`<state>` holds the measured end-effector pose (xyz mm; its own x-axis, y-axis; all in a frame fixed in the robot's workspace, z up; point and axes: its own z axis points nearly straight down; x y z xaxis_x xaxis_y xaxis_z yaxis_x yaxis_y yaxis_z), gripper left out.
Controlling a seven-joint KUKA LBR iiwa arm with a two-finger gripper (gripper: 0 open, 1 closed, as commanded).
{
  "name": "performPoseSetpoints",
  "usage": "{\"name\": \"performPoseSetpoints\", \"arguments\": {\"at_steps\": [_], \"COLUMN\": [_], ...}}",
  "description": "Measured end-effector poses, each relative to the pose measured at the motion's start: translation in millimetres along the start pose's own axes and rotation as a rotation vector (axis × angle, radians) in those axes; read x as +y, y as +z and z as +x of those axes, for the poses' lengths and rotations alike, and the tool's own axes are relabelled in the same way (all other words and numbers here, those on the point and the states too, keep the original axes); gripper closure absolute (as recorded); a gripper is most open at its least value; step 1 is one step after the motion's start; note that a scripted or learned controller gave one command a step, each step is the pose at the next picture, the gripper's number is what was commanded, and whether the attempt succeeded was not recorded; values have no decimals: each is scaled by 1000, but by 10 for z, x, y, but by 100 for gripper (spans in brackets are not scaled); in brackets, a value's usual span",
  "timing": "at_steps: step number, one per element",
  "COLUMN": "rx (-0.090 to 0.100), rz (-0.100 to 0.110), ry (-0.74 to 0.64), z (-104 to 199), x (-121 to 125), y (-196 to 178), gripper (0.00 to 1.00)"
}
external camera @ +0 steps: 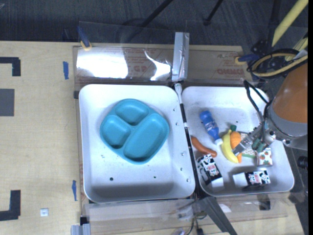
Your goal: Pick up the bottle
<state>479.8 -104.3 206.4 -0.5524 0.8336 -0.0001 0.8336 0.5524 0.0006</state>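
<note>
Blue bottle lies flat in right bin, upper-left part, apart from gripper. Gripper low at bin's right side by banana and orange carrot; finger state: cannot tell.

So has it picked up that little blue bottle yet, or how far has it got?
Not yet. The blue bottle lies in the right bin, untouched. The gripper is low in that bin, over by the banana and off to the bottle's right. Reaching, gripping and lifting the bottle are all left.
</note>
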Motion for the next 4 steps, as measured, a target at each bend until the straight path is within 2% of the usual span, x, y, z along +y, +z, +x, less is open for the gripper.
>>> {"name": "performPoseSetpoints", "arguments": {"at_steps": [1, 2, 3, 4], "rx": [-3, -1, -3, -1], "rz": [-2, 0, -2, 0], "ry": [-18, -52, -145, -155], "z": [-58, -256, 110, 239], "x": [-28, -173, 183, 161], "y": [-994, 227, -802, -149], "gripper": [100, 100, 100, 100]}}
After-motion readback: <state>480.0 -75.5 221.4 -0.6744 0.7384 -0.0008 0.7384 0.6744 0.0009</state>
